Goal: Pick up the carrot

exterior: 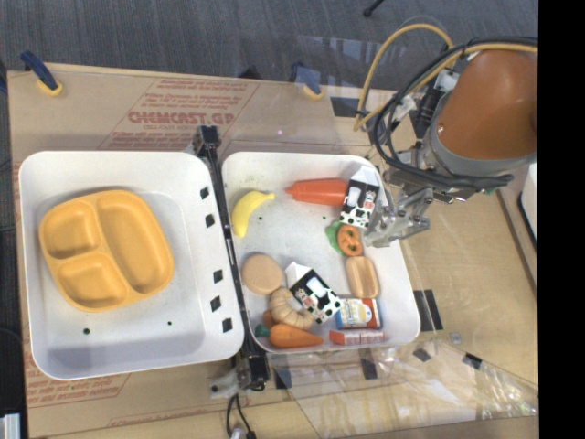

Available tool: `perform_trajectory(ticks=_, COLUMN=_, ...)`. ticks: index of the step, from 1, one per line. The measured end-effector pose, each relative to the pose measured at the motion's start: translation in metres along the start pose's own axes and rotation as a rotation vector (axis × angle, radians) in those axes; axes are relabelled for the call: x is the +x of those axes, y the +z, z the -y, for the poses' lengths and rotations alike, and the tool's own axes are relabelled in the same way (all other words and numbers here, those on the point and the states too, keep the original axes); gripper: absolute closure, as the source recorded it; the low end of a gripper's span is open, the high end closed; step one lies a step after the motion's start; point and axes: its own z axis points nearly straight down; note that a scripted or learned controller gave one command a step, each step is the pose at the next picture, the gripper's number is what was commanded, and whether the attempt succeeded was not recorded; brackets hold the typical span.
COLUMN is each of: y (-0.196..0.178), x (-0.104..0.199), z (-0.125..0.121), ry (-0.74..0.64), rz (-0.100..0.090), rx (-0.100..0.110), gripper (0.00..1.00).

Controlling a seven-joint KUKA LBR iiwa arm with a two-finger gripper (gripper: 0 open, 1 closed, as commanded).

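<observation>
1. Gripper (391, 225) position: it sits over the right edge of the right bin (302, 167), at about mid-height of that bin, with the grey wrist and the orange band directly above and to the right of it.
2. Gripper state: cannot tell. The metal parts merge with cables and with the bin rim, and nothing is visibly held.
3. Carrot (294, 337) position: it lies at the near edge of the right bin, in the lower left part of the pile, just below a croissant-shaped pastry (288, 311) and touching or nearly touching it.
4. Key relation: the carrot lies to the camera's lower left of the gripper, well apart from it, with a black-and-white carton (315, 294) and a hot-dog bun (362, 277) between the two.
5. Long axis: the carrot's length runs roughly left to right in the camera view, parallel to the bin's near wall. A grasp would, in my judgement, close across this axis.
6. Possible confusion: a longer orange-red item (318, 191) lies near the bin's far wall, much closer to the gripper. A banana (247, 209) lies to its left.
7. Arm pose: the arm reaches in from the right, wrist angled down toward the bin's right wall.
8. Risk: the near bin wall and the pastry crowd the carrot on both long sides.
</observation>
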Motion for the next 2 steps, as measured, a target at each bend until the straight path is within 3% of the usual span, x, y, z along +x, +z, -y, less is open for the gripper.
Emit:
perform_trajectory(ticks=1, y=0.011, x=0.012, z=-0.024, ry=0.430, rz=0.001, rx=0.002, gripper=1.00)
perform_trajectory(ticks=2, y=0.036, x=0.029, z=-0.051, ry=0.506, rz=0.001, rx=0.003, gripper=1.00)
